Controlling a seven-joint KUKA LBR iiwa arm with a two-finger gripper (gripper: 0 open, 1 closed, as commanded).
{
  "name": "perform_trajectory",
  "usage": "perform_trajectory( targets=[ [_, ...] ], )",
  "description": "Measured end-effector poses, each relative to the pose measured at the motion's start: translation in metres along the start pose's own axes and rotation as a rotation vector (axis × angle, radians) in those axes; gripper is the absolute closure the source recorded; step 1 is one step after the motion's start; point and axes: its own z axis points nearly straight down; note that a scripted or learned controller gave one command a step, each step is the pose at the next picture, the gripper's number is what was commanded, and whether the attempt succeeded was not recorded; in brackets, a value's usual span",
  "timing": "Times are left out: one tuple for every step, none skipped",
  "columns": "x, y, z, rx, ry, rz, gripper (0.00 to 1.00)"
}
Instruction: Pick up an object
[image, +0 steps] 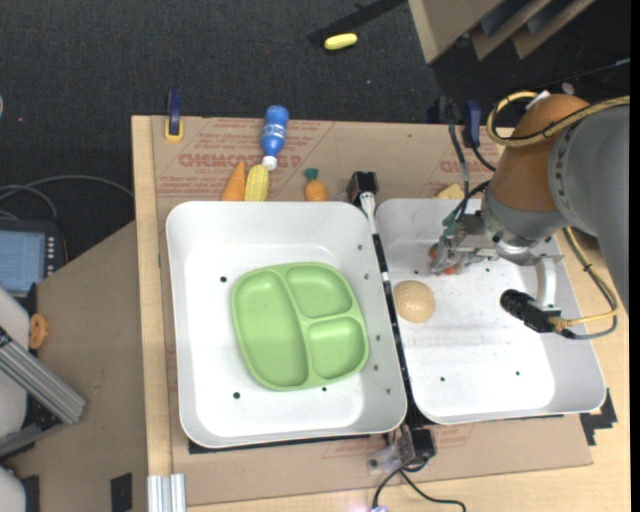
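A tan, round, roll-like object lies in the right bin, near its left wall. My gripper is down in the back part of that bin, to the right of and behind the tan object, a short gap away. A small reddish bit shows at the gripper's tip; I cannot make out what it is. The grey arm with its orange band comes in from the right above the bin.
The left bin holds a green divided plate. Behind the bins lie a blue and white bottle, a corn cob, a carrot and a small orange toy. A black cable plug hangs over the right bin.
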Motion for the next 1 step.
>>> perform_trajectory(
  targets=[
    [0.0648, -0.0194, -0.0950, -0.003, 0.002, -0.005, 1.00]
  ],
)
